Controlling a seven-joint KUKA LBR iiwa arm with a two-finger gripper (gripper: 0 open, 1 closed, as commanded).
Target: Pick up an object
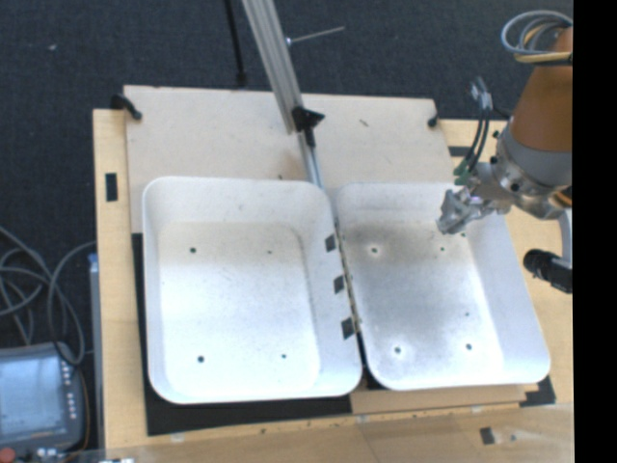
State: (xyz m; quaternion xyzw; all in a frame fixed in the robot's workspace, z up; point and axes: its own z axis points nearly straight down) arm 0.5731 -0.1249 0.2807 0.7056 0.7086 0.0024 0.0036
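My gripper (453,216) hangs over the far right part of the right bin (501,287), near its back rim. It comes in from the right on the grey arm with the orange band (545,85). The fingers point down and to the left, and their gap is too small to make out. No loose object shows in the right bin or in the left bin (164,287); both floors are bare white with dark speckling.
A slanted aluminium post (275,56) rises from the bench behind the two bins. Black clips (339,283) sit along the seam between the bins. Cables and a small screen (34,398) lie off the bench at the left.
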